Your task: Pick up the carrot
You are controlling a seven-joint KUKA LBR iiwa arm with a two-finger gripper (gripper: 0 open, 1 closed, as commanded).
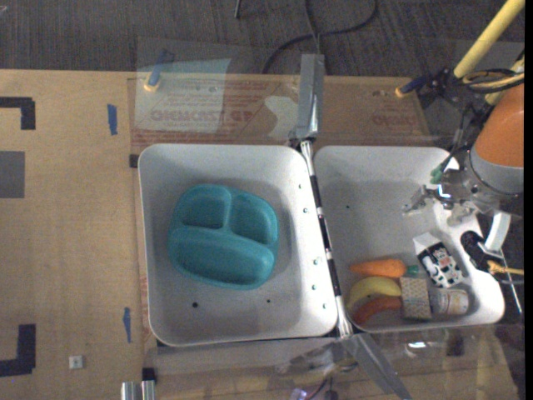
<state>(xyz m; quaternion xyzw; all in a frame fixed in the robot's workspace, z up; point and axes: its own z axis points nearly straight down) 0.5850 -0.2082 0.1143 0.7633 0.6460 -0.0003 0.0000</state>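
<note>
Carrot's wedged in a pile, this could go sideways

The carrot (379,267) sits in the right bin (366,177), touching the banana (375,289), so I might snag both. My gripper (441,197) hovers apart; can't tell its spread. Cardboard-topped counter (67,223), dim carpeted room.

Both bins (250,161) are white. In the left one lies a teal divided plate (222,235). In the right one the carrot (379,267) is orange, the banana (372,288) yellow, beside a black-and-white patterned packet (439,264). The arm's band (505,133) is orange.
</note>
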